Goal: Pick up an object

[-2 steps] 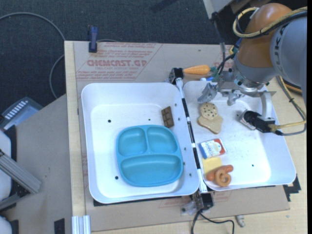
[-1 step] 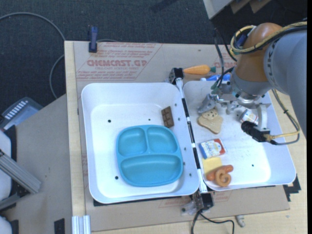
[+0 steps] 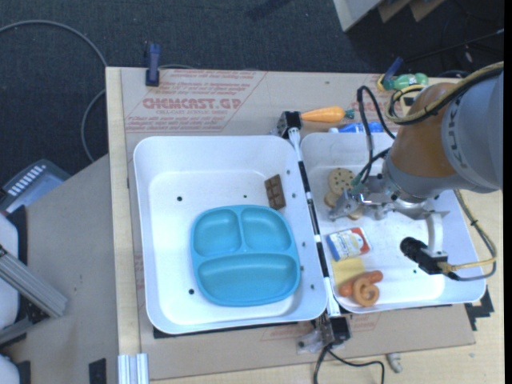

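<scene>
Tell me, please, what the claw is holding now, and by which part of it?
It cannot be told. The claw is low in the right bin, beside the round cracker, but the arm hides its tips.

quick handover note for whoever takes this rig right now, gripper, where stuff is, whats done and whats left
Gripper: low in the right bin, beside the round cracker; nothing seen between its fingers, so nothing picked yet.
Right bin: cracker at the back left, small snack packet in the middle, yellow block and orange pretzel-shaped toy at the front left.
Left bin: blue divided plate and a brown chocolate piece behind it.
A toy carrot lies on the bench behind the bins.
Left to do: grasp one item and lift it.
</scene>
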Action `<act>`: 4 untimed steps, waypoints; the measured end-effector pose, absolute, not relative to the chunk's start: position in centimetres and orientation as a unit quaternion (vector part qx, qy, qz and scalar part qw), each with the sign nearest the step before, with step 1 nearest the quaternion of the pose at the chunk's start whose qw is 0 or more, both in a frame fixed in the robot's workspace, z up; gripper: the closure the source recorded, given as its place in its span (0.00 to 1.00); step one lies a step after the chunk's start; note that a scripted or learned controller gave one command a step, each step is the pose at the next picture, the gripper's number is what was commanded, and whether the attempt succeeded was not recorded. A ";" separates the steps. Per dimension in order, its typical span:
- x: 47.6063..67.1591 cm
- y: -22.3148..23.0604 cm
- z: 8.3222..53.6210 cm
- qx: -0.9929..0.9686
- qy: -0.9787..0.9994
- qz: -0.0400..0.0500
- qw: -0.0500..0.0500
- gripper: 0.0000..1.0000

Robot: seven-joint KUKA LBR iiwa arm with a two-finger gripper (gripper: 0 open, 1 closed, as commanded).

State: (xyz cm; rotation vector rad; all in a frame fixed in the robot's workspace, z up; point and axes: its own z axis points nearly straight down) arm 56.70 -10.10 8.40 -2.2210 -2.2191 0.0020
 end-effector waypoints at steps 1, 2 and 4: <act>47.8 -9.2 8.4 -0.707 -0.707 0.000 0.001 0.00; 51.2 -9.4 8.4 -0.707 -0.707 0.000 -0.001 0.00; 51.7 -1.0 18.5 -0.707 -0.708 0.000 0.000 1.00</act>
